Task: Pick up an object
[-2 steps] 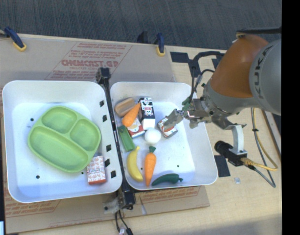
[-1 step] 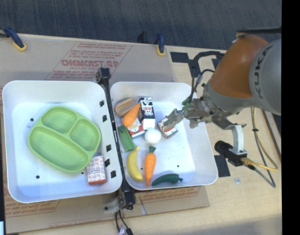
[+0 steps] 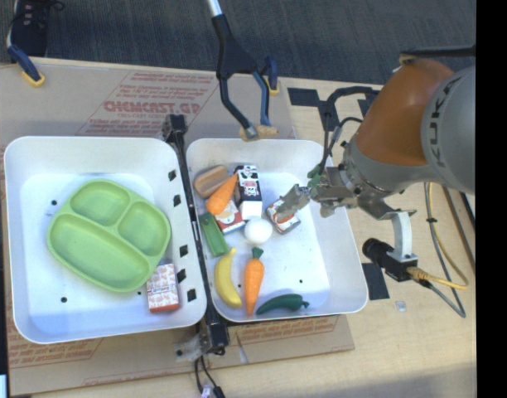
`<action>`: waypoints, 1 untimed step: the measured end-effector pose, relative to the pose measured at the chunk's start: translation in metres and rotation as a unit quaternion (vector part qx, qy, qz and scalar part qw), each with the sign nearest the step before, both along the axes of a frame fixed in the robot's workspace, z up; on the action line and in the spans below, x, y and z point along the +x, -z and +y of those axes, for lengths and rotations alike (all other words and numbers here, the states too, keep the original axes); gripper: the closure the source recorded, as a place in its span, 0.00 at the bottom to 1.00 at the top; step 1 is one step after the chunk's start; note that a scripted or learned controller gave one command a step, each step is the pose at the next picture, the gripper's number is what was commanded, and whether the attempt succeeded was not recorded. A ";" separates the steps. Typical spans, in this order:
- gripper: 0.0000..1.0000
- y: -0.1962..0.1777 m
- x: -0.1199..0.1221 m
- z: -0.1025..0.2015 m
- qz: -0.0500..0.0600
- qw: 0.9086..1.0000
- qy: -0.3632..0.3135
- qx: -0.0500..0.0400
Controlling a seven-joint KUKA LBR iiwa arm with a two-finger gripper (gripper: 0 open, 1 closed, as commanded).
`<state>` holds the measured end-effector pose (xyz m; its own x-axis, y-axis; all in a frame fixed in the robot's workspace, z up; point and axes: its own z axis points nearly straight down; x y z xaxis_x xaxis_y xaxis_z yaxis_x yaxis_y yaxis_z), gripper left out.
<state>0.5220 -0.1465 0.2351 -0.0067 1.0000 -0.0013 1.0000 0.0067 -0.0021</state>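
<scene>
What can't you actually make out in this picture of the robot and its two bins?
- End effector, camera view: too small and blurred to tell whether it grips the small carton beneath it.
- Carton labels: print too small to read.
- Items under the orange carrot: partly covered by it.
- Arm: cut off by the right edge.

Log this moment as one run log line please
arm: over right bin | gripper: at small red-white carton | grasp: unconfirmed | left bin: green plate, carton
</scene>
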 end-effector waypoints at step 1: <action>0.00 0.000 0.000 0.000 0.000 1.000 0.000 0.000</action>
<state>0.5220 -0.1465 0.2351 -0.0067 1.0000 -0.0012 1.0000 0.0067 -0.0021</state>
